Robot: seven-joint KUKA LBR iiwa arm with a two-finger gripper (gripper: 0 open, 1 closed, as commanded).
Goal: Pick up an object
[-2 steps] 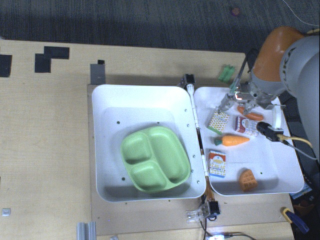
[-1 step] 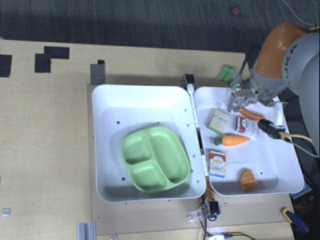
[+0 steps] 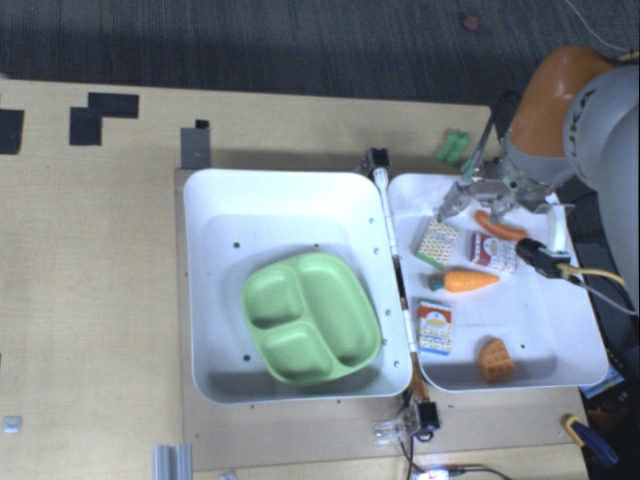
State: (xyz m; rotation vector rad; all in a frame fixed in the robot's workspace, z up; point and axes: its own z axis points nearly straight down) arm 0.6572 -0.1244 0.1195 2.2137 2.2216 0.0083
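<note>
End effector (image 3: pixel 487 196) low over far part of right bin (image 3: pixel 560 363), metal fingers spread apart, nothing between them. Hot dog toy (image 3: pixel 498 228) just below it, touching or nearly. Patterned packet (image 3: pixel 436 243) to its lower left; red-white packet (image 3: pixel 492 254) under hot dog; carrot (image 3: pixel 468 281) nearer still; small carton (image 3: pixel 434 328) and brown bread-like toy (image 3: pixel 495 359) well apart, near front wall. Left bin (image 3: pixel 215 268) holds green divided plate (image 3: pixel 310 316). Green item (image 3: pixel 453 147) on desk (image 3: pixel 90 298) beyond bin. Dark carpet behind.

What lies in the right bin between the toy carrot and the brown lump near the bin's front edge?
In the camera view, only bare white bin floor lies between the toy carrot and the brown lump.
</note>
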